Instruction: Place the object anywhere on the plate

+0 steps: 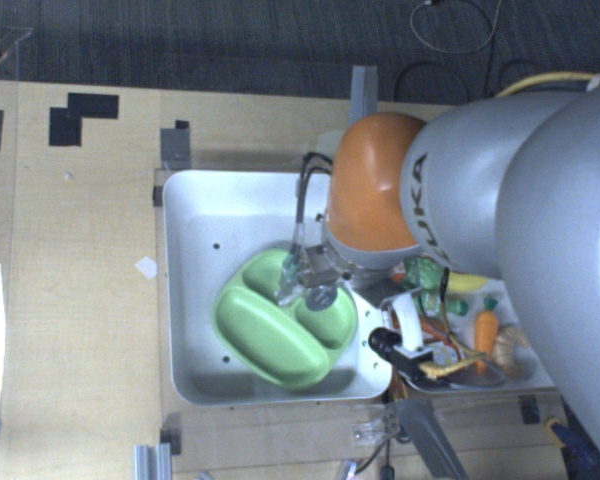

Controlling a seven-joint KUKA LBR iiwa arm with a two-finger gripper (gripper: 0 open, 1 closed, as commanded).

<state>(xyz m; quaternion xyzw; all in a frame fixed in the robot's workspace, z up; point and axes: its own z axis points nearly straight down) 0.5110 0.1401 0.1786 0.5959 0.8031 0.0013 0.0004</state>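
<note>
Plate (pixel 280 333) lies green and split in parts in the left bin (pixel 195 268), ready to catch a drop | gripper (pixel 305 278) hangs right over its top edge | cannot tell its grip or any object in it | toys (pixel 460 318) crowd the right bin.

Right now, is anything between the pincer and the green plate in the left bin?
Nothing visible. The pincer hangs directly over the green divided plate in the left bin. The other items lie in the right bin.
</note>
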